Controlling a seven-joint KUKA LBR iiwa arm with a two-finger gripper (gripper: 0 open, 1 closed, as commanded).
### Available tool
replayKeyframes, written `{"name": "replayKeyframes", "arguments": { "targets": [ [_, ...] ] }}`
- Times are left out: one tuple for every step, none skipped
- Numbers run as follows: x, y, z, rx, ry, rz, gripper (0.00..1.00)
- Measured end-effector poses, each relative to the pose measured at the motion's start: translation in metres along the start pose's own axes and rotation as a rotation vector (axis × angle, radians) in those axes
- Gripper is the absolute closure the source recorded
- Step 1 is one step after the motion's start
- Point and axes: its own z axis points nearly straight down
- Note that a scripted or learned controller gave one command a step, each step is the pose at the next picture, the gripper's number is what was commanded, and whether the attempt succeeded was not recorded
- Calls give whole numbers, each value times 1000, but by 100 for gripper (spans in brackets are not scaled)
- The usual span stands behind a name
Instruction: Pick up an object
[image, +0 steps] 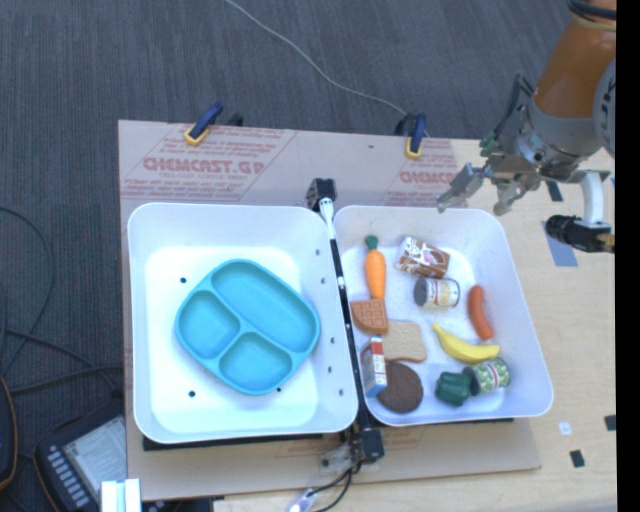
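While nothing is yet between its fingers, the hand (483, 186) hangs with its fingers spread wide above the far right corner of the right bin (523, 330), carried by a grey arm with an orange band (578, 55) entering from the right.

Below it and slightly nearer, the bin holds a crowd of toy foods. Nearest the hand lies a wrapped snack packet (421, 258), then a small can (438, 292) on its side and a sausage (481, 311). A carrot (374, 270) lies by the left wall. Nearer the front sit a banana (465, 346), bread slice (405, 341) and green pepper (453, 386).

The left bin (150, 330) holds a blue divided plate (247, 325).

A good grasp probably means choosing a piece with room around it, such as the sausage, lowering straight down, fingers straddling its narrow width.
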Motion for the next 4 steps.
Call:
{"name": "replayKeyframes", "arguments": {
  "targets": [
    [29, -55, 164, 1, 0, 1, 0],
    [29, -55, 154, 0, 0, 2, 100],
    [29, -55, 154, 0, 0, 1, 0],
    [47, -117, 171, -14, -5, 3, 0]
  ]
}}
